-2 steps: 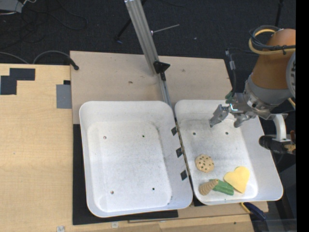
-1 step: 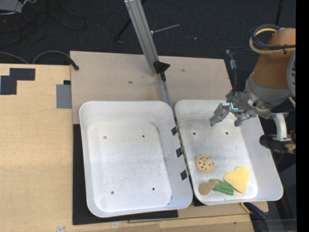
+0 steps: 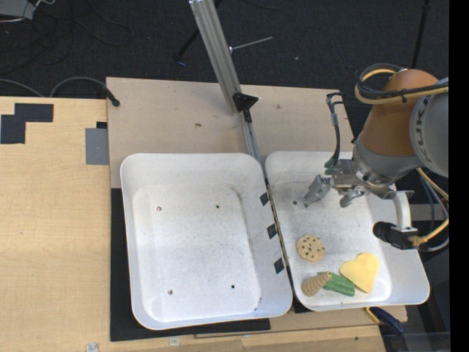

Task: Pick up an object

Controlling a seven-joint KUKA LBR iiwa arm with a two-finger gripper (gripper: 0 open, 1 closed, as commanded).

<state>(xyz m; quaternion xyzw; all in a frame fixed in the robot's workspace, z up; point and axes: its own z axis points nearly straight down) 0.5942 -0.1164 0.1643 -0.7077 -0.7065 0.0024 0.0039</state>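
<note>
The cookie (image 3: 311, 248) lies in the right bin (image 3: 410, 288), lower centre-right of the frame, apart from the tan piece (image 3: 316, 284), green piece (image 3: 339, 285) and yellow heart (image 3: 361, 271) clustered just below it. My claw (image 3: 330, 193) hangs above it, higher in the same bin, fingers spread and pinching nothing. I judge the cookie the easiest pick: I should centre over it, drop straight until the fingers straddle its edges, then close. The left bin (image 3: 146, 167) plays no part.
</note>
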